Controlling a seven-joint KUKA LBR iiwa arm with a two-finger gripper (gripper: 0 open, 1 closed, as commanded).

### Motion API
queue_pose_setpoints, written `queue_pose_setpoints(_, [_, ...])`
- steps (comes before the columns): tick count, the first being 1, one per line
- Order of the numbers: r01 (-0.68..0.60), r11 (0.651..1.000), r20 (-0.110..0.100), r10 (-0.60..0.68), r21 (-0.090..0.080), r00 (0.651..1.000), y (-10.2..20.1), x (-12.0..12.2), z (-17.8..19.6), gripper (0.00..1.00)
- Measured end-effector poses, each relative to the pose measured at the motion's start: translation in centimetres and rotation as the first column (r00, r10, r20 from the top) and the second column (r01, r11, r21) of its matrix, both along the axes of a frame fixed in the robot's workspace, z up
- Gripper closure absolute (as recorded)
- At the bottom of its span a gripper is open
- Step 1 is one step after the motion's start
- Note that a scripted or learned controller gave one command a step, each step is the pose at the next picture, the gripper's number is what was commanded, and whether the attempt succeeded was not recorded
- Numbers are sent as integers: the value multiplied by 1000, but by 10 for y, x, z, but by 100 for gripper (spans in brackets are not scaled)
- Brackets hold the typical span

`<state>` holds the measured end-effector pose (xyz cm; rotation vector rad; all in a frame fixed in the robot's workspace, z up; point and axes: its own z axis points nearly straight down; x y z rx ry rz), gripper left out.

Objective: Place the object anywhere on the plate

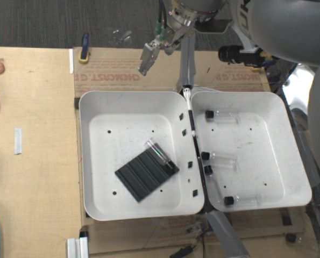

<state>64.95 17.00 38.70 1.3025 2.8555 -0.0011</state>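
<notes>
Clear tube lying on the dark plate in the left bin.
The tube (158,151) rests on the ribbed plate (144,172) at its far corner, long axis diagonal. The right bin (289,138) holds four black-capped tubes. The gripper (149,62) hangs beyond the left bin (95,144), holding nothing; its opening I cannot tell.

Bright even overhead light; soft shadows; glare at right; sharp focus.

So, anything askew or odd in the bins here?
The dark plate lies turned at an angle in the left bin, with a clear vial resting across its upper corner. Four more vials lie scattered in the right bin.
</notes>
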Motion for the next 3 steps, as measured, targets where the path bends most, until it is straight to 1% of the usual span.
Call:
queue_pose_setpoints(1, [-1, 1000, 0, 1, -2, 1000, 0, 1, 8, 100])
queue_pose_setpoints(2, [-394, 919, 0, 394, 0, 919, 1, -22, 55, 100])
queue_pose_setpoints(3, [-723, 691, -1, 723, 1, 691, 29, -66, 55, 100])
